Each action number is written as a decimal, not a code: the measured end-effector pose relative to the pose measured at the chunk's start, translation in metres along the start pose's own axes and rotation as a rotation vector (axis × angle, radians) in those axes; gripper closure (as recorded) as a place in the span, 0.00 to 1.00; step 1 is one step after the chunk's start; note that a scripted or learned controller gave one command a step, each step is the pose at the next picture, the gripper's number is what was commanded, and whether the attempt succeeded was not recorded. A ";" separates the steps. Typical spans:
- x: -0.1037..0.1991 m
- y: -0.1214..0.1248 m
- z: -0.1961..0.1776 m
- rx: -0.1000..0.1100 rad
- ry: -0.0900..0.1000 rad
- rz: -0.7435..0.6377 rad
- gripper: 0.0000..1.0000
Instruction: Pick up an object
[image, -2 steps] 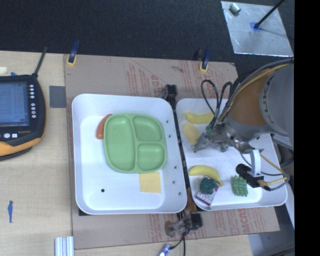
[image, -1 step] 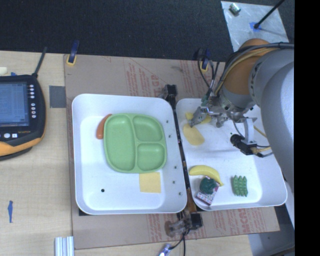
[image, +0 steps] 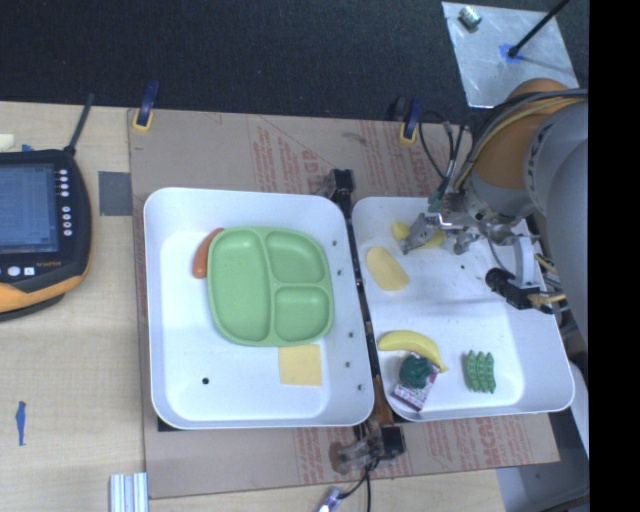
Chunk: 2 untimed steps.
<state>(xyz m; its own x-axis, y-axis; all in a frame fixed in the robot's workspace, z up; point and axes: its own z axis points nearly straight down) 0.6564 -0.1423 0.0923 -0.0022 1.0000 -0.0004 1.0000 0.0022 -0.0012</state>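
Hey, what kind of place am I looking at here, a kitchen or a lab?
Most likely a robotics lab bench, not a kitchen: a robot arm reaches over two white bins of toy food such as a banana, and a teach pendant lies on the bench.

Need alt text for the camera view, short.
The arm's tool is low at the back of the right bin, over a small yellow piece. A banana lies in that bin too; the left bin holds a green divided plate.

Single fixed camera, looked down at a slant from above the bench, left bin (image: 160, 300) near centre, arm (image: 545, 140) at right
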 end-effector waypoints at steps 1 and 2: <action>-0.071 0.000 -0.062 0.000 0.000 0.000 0.00; -0.008 -0.011 -0.107 0.002 0.002 -0.002 0.00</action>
<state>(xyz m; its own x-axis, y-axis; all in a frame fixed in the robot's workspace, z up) 0.6456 -0.1505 0.1994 -0.0044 1.0000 0.0019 1.0000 0.0044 -0.0028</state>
